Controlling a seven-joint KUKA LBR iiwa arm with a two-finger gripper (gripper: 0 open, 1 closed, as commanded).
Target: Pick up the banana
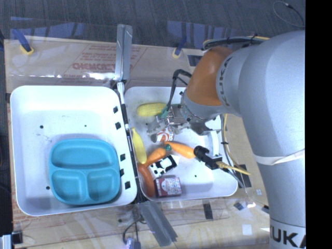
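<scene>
Reaching down into the right bin (228, 188), the gripper (165, 122) hovered among the clutter, its grip state impossible to tell. Just beside it lay a corn cob (151, 109) and a small can (164, 136). The banana (138, 145) rested along the bin's left wall, near a carrot (181, 149). A blue tray (84, 171) sat in the left bin (31, 108).

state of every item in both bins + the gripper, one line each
banana: lying along the right bin's left wall, not gripped
corn cob: lying at the bin's far end
carrot: lying mid-bin
small can: on its side, near end
blue tray: flat in the left bin, compartments bare
gripper: low over the right bin beside the corn, fingers unclear
</scene>
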